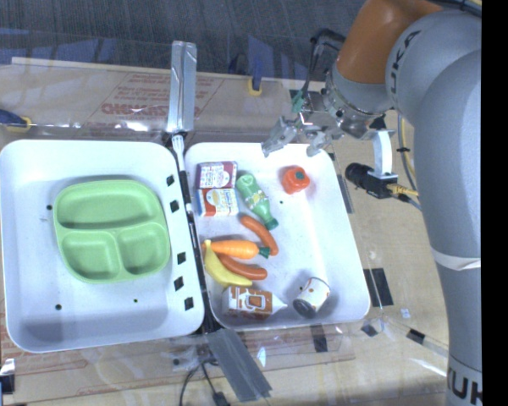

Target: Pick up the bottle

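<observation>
The gripper (295,142) was seen poised over the upper rim of the right bin (356,252), at about twelve o'clock from that bin's middle. Its two fingers were spread apart, and nothing was held between them. The wrist and the orange band were seen at about two o'clock from the gripper.

The bottle (256,198), green with a pale label, was found lying on its side at about seven o'clock from the gripper, near it but clear of it. At the bottle's nine o'clock two small cartons (215,188) were seen just beside it, and at its six o'clock a carrot (260,233) appeared to touch its lower end. A red tomato (295,179) lay at the bottle's three o'clock, apart from it. Further down, more toy vegetables, a banana (218,268), a brown carton (249,302) and a tipped can (311,295) were noted. A green tray (112,228) was held in the left bin (17,252).

The crowding was judged the chief risk: a finger could be brought down on the cartons or the carrot, so that the bottle was nudged aside or a neighbour was pinched instead. A rounded, lying bottle could also be squeezed out of a closing grip.
</observation>
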